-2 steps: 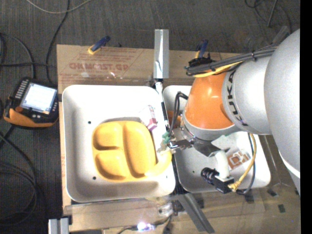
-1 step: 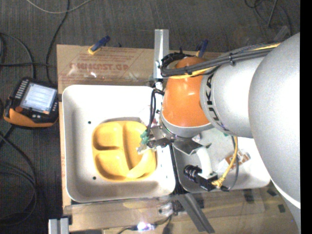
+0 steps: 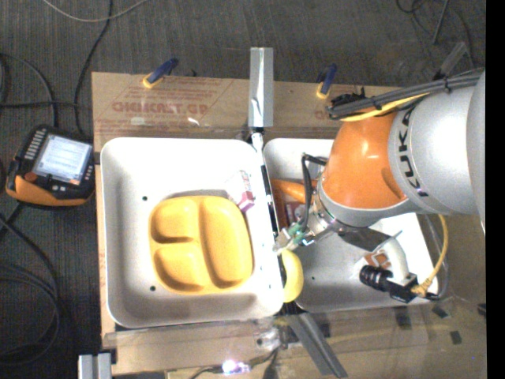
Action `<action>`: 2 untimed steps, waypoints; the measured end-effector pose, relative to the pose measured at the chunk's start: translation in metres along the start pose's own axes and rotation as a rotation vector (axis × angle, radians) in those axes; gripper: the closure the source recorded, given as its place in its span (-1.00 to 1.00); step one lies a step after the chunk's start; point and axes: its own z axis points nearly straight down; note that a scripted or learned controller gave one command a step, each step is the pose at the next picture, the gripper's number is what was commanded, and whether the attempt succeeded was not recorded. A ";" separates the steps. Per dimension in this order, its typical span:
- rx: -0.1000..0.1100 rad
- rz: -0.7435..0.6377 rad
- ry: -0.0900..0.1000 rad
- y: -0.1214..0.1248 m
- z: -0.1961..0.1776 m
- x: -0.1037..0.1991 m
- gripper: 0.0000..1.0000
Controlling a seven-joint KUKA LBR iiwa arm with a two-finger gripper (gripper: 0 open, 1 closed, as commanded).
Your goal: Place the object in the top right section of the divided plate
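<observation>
A: Because the arm (image 3: 371, 172) covers the right bin (image 3: 347, 287), can the gripper (image 3: 293, 239) be read?

B: No, its grasp cannot be told. A yellow object (image 3: 292, 276) lies at that bin's left edge, beside the left bin (image 3: 118, 235) holding the divided plate (image 3: 203, 242).

The grey arm (image 3: 446, 152) bears large dark letters running down its casing; "KUK" can be read before the rest curves out of sight. The brown board (image 3: 177, 105) under the bins carries a line of faded red print along its far edge, upside down from this side and too blurred to make out. The handheld controller (image 3: 55, 164) has a lit screen, but nothing on it is legible.
</observation>
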 end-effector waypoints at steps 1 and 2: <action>0.001 -0.019 0.003 0.071 0.001 0.064 1.00; 0.001 -0.277 0.004 0.068 0.032 0.151 1.00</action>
